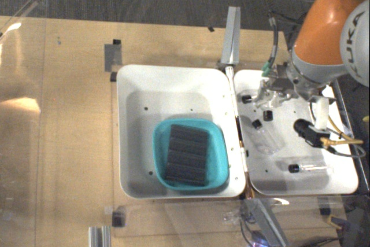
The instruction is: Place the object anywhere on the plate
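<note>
- The wooden worktop (63,142) carries two white bins.
- The left bin (132,124) holds a teal plate (218,147) with a dark ridged block (186,154) lying on it.
- The right bin (341,179) holds small dark pieces.
- The tool (272,98) hangs over the right bin; whether it is released or clenched, I cannot tell.

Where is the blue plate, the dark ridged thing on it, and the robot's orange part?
blue plate (218,150): camera view, its right rim.
dark ridged thing (187,154): camera view, its middle.
orange part (324,26): camera view, the band's top.
</note>
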`<control>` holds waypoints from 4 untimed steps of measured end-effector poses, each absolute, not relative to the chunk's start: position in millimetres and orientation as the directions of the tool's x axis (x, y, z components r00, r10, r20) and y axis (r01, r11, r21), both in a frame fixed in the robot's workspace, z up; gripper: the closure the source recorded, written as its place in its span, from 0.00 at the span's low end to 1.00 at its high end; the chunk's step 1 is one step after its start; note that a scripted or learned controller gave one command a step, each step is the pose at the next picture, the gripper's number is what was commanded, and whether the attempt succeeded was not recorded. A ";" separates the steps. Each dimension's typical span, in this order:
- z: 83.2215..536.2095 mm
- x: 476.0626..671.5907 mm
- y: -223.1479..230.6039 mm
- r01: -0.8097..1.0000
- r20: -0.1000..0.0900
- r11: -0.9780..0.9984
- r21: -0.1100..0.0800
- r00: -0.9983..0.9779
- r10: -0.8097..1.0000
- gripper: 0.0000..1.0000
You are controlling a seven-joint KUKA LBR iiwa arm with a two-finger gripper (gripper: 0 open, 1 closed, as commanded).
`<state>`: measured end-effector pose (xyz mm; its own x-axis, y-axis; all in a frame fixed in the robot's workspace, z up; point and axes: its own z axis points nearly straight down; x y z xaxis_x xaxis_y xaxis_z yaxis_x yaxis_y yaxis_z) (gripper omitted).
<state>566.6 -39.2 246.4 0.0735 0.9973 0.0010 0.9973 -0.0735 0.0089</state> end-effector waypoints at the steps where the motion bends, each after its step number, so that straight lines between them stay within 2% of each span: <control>1: 301.8 576.3 29.9 0.999 0.002 -0.042 0.010 0.042 0.999 1.00; 2: 259.6 521.7 73.1 0.995 0.001 0.101 0.004 -0.101 0.995 1.00; 3: 259.8 521.8 72.6 0.995 0.001 0.100 0.004 -0.100 0.995 0.00; 4: 341.5 543.9 33.4 0.996 0.000 0.085 0.012 -0.085 0.996 0.00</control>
<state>543.9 33.4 341.5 -0.0855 0.9963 0.0001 0.9963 0.0855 0.0116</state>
